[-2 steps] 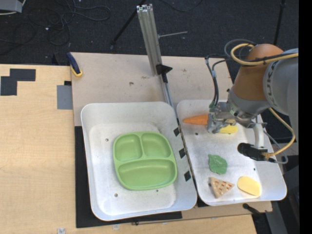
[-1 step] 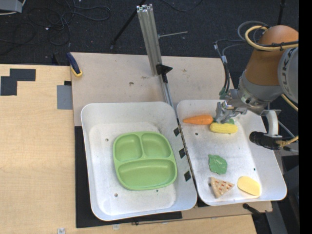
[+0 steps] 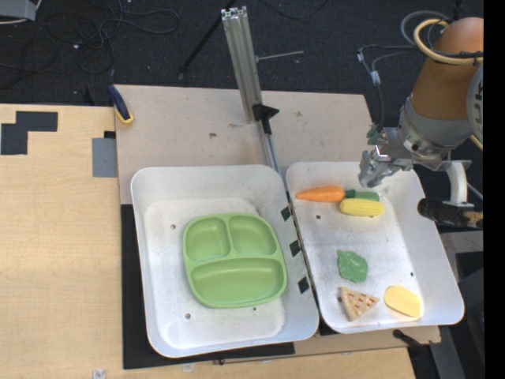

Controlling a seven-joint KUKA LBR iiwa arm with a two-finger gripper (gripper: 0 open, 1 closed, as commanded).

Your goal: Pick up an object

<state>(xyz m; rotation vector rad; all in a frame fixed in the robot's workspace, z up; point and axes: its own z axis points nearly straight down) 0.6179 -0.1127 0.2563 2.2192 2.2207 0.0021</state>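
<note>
Pizza slice (image 3: 357, 302) and yellow chip-shaped piece (image 3: 403, 300) sit nearest in the right bin (image 3: 430, 235), with the green leafy piece (image 3: 353, 265) just behind them. Further back we see the corn cob (image 3: 362, 207) touching the carrot (image 3: 319, 195). Left bin (image 3: 150, 212) holds a green divided plate (image 3: 233, 260). Gripper (image 3: 374, 170) hangs over the right bin's far edge, just above the corn; we can't tell how it's set, and see nothing in it.

Robotics lab: loose cables (image 3: 95, 22) on dark floor, aluminium mast (image 3: 243, 61), two white bins (image 3: 158, 188) on bench.
</note>
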